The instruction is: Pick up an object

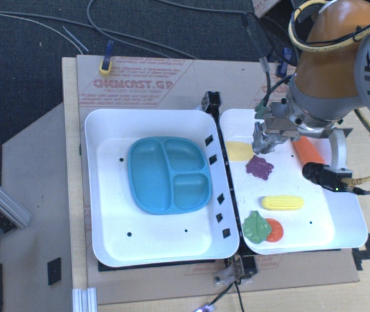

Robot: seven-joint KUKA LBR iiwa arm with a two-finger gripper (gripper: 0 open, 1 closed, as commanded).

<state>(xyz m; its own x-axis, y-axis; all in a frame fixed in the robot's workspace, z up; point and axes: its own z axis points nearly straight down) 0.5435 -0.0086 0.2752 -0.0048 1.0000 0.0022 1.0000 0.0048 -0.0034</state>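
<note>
The gripper hung at twelve o'clock of the purple grapes, jaw state untellable, while the corn lay pointing three to nine o'clock.

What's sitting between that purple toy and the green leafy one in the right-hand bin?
A yellow corn cob lies roughly between the purple toy and green leafy toy, slightly right of their line.

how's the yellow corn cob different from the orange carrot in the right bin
The corn cob is yellow and lies crosswise in plain sight in the right bin. The carrot is orange, lies slanted, and its upper end is covered by the arm. The corn cob sits toward the near side, the carrot farther back. Both are elongated toy foods lying flat.
</note>
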